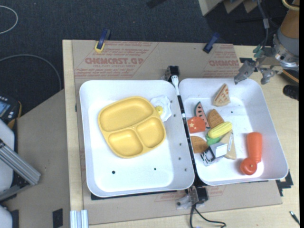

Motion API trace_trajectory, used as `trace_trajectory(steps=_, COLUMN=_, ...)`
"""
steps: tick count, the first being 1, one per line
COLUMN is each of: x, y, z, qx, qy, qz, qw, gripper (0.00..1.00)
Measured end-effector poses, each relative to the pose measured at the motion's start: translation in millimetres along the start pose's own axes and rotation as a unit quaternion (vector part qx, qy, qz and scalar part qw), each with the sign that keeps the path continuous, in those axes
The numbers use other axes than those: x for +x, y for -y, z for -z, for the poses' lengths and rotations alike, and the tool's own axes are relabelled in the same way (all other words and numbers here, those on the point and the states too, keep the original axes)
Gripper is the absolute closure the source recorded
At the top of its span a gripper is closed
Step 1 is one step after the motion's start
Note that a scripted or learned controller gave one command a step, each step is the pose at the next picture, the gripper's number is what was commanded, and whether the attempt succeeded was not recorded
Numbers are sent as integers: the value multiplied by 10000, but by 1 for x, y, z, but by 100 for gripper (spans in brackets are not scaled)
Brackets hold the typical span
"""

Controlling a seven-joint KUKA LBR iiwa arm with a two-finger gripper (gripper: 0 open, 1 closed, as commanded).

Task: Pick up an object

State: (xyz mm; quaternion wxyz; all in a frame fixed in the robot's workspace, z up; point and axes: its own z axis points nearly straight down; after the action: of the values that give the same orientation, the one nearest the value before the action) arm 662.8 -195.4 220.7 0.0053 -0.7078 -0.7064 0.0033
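My gripper (253, 74) hangs over the far right corner of the right bin (270, 127), its two grey fingers (242, 73) spread open with nothing between them. In that bin, a sandwich wedge (221, 95) lies closest to the gripper, below and to its left. Further down sit a watermelon slice (199, 111), a brown bread piece (214, 117), a red square piece (196, 125), a yellow corn cob (219, 129), a brown cookie (198, 144) and a small black and white item (212, 154). A red-orange bottle (251, 152) lies at the right.
The left bin (137, 175) holds a yellow divided plate (132, 126) and a fried egg (160, 106) at its far right. A black divider strip (180, 113) runs between the bins. Blue clamps (101, 40) hold the cardboard's far edge.
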Motion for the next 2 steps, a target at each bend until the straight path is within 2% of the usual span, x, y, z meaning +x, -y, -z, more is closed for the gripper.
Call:
trace_trajectory(steps=1, x=0, y=-3, z=7, qx=-59, qy=13, qz=10, qw=10000, gripper=0)
trace_trajectory(steps=2, x=1, y=-2, z=-57, qx=-24, qy=4, qz=12, qw=10000, gripper=0)
